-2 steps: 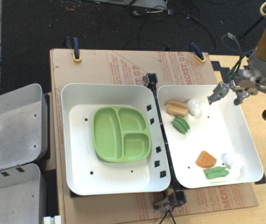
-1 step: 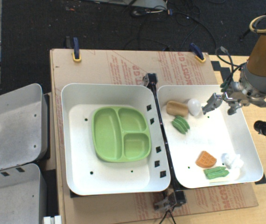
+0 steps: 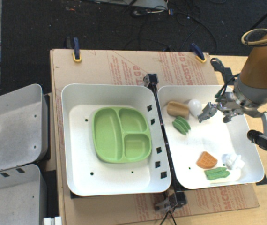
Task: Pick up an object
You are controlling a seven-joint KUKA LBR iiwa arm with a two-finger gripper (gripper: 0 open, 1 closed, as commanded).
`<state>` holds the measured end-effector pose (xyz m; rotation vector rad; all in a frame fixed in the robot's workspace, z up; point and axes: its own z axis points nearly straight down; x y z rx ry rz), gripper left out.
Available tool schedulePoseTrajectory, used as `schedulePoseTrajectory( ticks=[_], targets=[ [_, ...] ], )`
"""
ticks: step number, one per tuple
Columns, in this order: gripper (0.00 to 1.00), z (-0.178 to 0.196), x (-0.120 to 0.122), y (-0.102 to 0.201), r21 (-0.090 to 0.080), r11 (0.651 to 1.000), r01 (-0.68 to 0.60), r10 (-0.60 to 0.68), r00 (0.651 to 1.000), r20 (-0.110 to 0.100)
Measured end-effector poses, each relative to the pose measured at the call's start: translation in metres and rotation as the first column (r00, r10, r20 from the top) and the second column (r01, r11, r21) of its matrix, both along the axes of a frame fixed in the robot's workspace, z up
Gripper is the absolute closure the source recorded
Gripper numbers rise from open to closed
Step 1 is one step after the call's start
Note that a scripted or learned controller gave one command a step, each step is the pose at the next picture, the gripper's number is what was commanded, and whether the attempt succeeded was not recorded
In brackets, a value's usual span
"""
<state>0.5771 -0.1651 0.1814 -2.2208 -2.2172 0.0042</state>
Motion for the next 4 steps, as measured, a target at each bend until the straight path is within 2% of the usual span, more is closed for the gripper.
schedulePoseTrajectory(
  ticks=[1,2,4],
  targets=[
    [0.00,-0.060,-0.005,0.008,0.001,1.000,-0.001,0.001,1.000,-0.002],
    [1.00,-0.046,-0.004,0.007,-0.001,1.000,0.000,0.000,1.000,0.005],
    [1.00,0.052,-0.005,0.011,-0.002,1.000,-0.004,0.004,1.000,0.010]
  ],
)
